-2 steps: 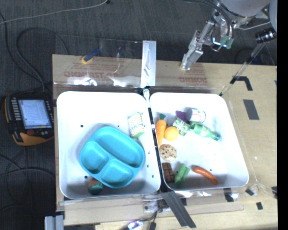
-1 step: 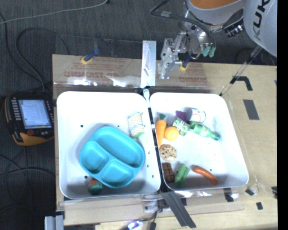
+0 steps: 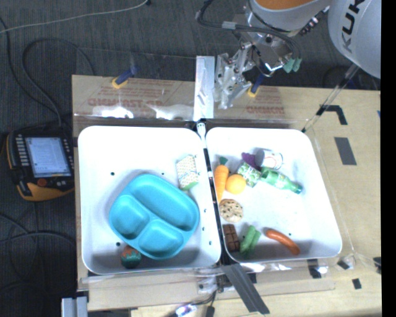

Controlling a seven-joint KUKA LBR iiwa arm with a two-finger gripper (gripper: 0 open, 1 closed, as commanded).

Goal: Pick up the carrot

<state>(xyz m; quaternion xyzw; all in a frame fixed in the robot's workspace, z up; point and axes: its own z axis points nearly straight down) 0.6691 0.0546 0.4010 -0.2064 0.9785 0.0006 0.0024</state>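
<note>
Carrot (image 3: pixel 221 180), orange, tapered, green-topped, upright

Carrot (image 3: pixel 220 180) lies in right bin (image 3: pixel 309 186), left side.

Letters "KU" on the white arm housing (image 3: pixel 359 31), reddish printing on the clear bench cover (image 3: pixel 127 99) too blurred to read

Grey arm (image 3: pixel 356 31) enters from upper right, orange band (image 3: pixel 284 5) above the wrist at the top edge, gripper (image 3: pixel 228 93) hanging fingers-down behind the far rims of the bins, nothing visible between its fingers.
</note>
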